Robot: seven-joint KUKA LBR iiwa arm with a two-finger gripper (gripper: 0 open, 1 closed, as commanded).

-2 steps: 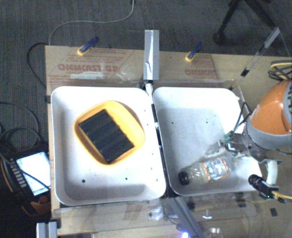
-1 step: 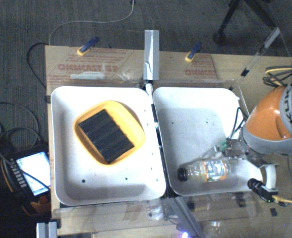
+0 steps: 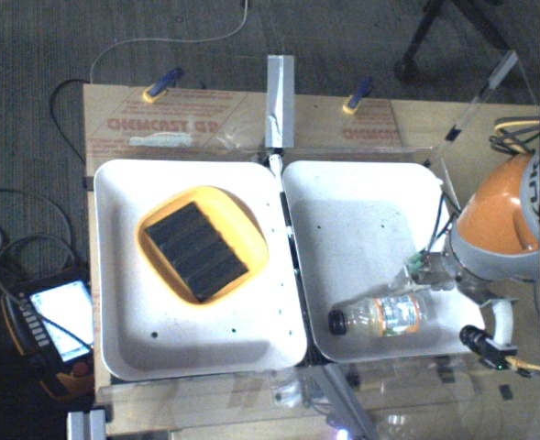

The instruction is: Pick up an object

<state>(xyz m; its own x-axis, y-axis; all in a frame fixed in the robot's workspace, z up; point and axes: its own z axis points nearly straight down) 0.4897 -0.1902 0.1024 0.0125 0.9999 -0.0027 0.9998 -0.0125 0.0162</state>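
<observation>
A clear plastic bottle [image 3: 380, 316] with a black cap lies on its side near the front of the right bin [image 3: 361, 209], cap pointing left. In the left bin [image 3: 123, 337] sits a yellow dish [image 3: 242, 211] holding a black ridged block [image 3: 196, 250]. The arm's orange band [image 3: 494, 214] hangs over the right bin's right rim. Below it the gripper [image 3: 427, 271] sits low at the bin's right side, just above and right of the bottle's base. Whether it touches the bottle cannot be told.
A metal post [image 3: 279, 99] stands behind the seam between the bins. Two blue-and-yellow clamps [image 3: 162, 84] [image 3: 358, 94] hold the board at the back. A tablet [image 3: 57, 319] and cables lie on the floor to the left.
</observation>
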